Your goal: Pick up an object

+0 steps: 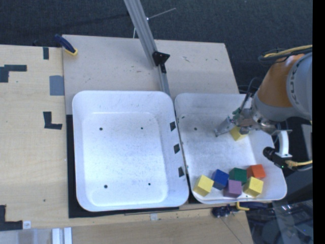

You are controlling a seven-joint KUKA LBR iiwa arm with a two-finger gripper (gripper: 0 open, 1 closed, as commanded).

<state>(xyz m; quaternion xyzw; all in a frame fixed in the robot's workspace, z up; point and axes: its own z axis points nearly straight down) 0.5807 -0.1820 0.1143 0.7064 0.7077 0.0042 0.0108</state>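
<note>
Seven cubes in the right bin [203,116] — three yellow, one each blue, green, purple, orange; jaws' state I cannot tell — gripper [229,127] beside one yellow cube [236,133].

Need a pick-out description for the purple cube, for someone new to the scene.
Find the right white bin, then the cluster of cubes along its near edge. The small purple cube sits in front, between two yellow cubes; it is the only purple one.
</note>
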